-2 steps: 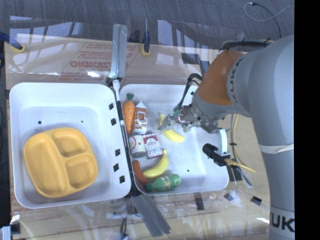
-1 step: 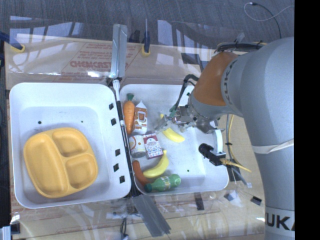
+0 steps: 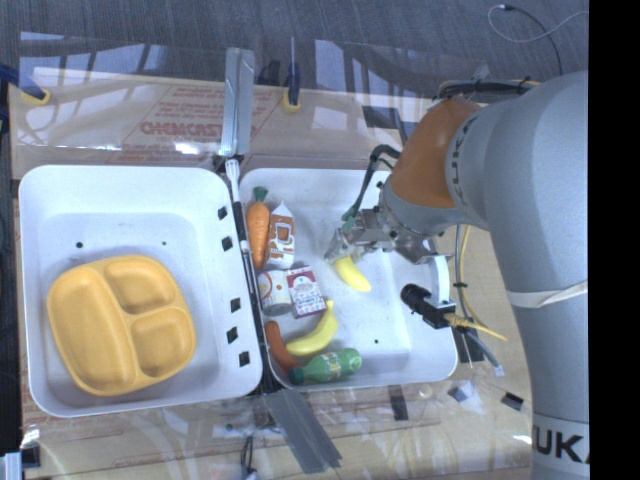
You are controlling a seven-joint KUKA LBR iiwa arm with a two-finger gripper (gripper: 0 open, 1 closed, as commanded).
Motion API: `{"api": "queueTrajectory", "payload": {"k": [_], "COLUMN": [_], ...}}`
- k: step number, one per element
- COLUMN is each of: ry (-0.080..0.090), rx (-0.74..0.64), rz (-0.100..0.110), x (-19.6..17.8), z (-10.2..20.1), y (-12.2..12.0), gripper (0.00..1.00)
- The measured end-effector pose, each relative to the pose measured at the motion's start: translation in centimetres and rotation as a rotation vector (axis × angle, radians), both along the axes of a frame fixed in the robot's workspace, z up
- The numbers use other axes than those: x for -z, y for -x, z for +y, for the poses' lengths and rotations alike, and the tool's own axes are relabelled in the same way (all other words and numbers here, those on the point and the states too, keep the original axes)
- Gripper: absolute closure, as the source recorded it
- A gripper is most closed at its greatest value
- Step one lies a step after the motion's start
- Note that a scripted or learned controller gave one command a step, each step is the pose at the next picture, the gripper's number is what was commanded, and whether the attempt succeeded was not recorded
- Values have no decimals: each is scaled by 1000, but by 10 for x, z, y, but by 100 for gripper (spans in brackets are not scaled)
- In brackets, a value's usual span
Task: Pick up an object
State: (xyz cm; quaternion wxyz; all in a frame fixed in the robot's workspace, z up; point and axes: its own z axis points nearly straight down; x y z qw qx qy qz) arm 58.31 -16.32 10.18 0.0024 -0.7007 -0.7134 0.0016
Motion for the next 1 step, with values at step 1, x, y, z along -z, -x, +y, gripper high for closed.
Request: {"api": "queueTrajectory", "payload": {"k": [1], "ry": [1], "rx": [255], "rz": [-3], "x": [-105], "z": [76], "y": [-3], "gripper": [100]}}
